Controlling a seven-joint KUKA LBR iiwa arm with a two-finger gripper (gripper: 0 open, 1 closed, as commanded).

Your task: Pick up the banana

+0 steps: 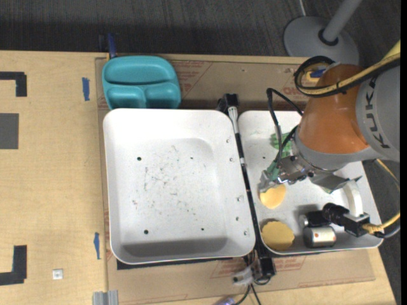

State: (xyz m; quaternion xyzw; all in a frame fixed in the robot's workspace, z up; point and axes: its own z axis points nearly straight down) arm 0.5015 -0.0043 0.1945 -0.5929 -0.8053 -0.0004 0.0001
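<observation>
at the near end of the right bin [251, 132] lies a round tan-yellow thing [278, 234]. just beyond it is the banana [273, 197], i judge: a yellow lump near the bin's left wall, directly under the gripper [278, 179]. can't tell if the gripper is released or clenched, since the orange wrist covers it from above. risk: a grasp so close to the banana's edge could pinch it out sideways toward the wall, or land on the tan thing instead. part of the banana is hidden. a green thing [278, 142] further back is half covered. a teal tray [141, 81] sits farthest.
</observation>
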